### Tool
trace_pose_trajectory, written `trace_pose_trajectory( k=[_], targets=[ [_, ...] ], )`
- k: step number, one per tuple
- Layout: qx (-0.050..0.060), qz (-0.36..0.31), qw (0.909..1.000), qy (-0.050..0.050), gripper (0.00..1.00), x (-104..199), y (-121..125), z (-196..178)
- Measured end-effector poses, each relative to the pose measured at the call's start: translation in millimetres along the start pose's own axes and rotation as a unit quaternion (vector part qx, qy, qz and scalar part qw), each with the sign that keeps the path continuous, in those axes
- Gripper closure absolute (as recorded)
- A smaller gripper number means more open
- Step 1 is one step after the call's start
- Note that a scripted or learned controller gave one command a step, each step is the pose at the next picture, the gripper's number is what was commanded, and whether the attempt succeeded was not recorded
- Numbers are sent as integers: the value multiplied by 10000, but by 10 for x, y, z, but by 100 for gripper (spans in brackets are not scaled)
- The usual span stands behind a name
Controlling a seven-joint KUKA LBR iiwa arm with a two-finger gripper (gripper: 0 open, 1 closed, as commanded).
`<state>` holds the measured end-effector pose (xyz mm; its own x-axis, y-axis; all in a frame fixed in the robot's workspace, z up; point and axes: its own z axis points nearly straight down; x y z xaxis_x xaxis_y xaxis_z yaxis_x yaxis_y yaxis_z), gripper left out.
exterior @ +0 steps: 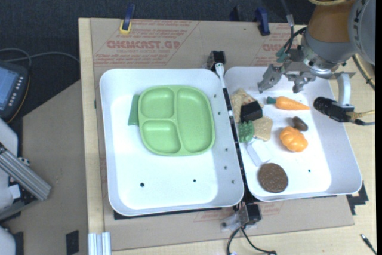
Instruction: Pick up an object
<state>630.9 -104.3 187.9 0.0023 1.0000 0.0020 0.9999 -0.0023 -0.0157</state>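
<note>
Orange and tapering, the carrot (292, 104) lies in the right bin (343, 155) just below the gripper (285, 77), its long axis running roughly left to right with the green-tipped end toward the left. The gripper hangs above the bin's far edge with its fingers spread apart and nothing between them. Further down from it sit a small brown piece (299, 123), an orange fruit (293, 140) and a brown disc (273, 177). Well off to its left, the left bin (116, 146) carries a green divided tray (176, 119). A short descent looks enough to reach the carrot.
</note>
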Motion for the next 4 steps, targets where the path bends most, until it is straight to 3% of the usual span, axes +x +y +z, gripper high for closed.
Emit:
trace_pose_trajectory(
  k=[1,3,4],
  targets=[
    [-77,-13,10000,-9,0,2,31,-92],
    [-80,-13,10000,-9,0,25,56,929],
    [-139,-7,9999,-34,0,1,100,961]
  ],
)
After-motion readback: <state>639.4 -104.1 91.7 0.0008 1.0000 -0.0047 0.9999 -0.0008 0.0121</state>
